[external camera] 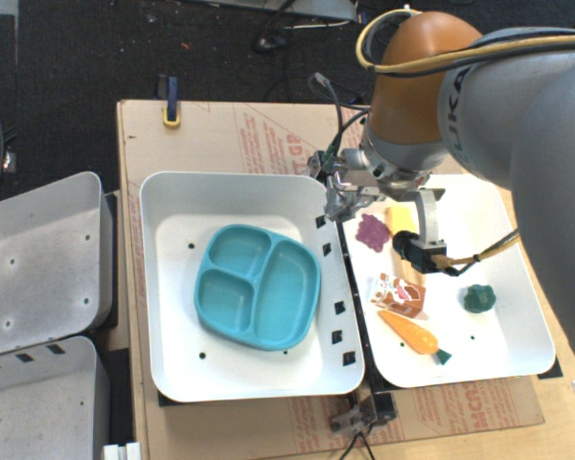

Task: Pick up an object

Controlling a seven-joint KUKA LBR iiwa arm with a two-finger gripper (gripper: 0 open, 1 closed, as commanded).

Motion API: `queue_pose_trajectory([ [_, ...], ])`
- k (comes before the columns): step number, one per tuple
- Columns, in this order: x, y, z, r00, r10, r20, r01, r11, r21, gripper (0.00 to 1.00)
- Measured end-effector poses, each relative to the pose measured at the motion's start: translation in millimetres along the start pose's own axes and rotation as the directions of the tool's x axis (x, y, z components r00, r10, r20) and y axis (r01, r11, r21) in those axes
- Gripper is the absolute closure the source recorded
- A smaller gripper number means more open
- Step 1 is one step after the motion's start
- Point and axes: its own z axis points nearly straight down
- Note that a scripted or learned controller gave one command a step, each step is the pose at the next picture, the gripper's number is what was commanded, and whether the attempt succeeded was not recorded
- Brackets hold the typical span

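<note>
The right bin (517, 353) holds several small objects: a purple piece (371, 230), a yellow piece (400, 220) partly under the arm, a brown and white packet (399, 293), an orange carrot (412, 334) and a dark green lump (478, 298). My gripper (381, 192) hangs below the orange band over the far left corner of the right bin, just above the purple and yellow pieces. I see nothing lifted off the bin floor.
The left bin (172, 199) holds a blue divided plate (258, 286). A ridge (350, 286) where the two bins meet runs just left of the gripper. The grey arm (527, 113) covers the right bin's far right part. Grey trays (38, 257) lie at the far left.
</note>
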Motion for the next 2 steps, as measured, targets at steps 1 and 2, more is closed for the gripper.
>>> queue_pose_trajectory([
  [1,60.9,-3.4,-3.7,1.000,-0.002,-0.001,0.002,1.000,-0.003,1.00],
  [2,58.4,-3.2,-3.6,1.000,0.003,0.000,-0.003,1.000,-0.002,0.00],
])
